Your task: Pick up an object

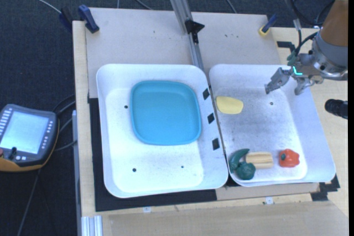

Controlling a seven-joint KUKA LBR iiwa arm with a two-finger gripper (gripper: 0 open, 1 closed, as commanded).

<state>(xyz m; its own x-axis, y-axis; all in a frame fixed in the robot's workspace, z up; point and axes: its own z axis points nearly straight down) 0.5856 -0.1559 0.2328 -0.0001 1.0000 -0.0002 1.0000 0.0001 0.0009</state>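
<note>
Gripper (287, 81): jaws apart, nothing between them, poised over right bin (310, 119) far edge for descent | yellow piece (229, 105): near that bin's left wall, likeliest pick | tomato (288, 158), wooden block (259, 160), green vegetable (241, 164): clustered at its near wall.

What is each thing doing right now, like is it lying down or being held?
gripper: open, holding nothing, above the right bin's far side
blue plate: flat in the left bin
yellow piece: lying by the right bin's left wall
green toy: lying in the near corner, touching the tan block
tan block: lying on its side
red toy: resting beside the block
</note>
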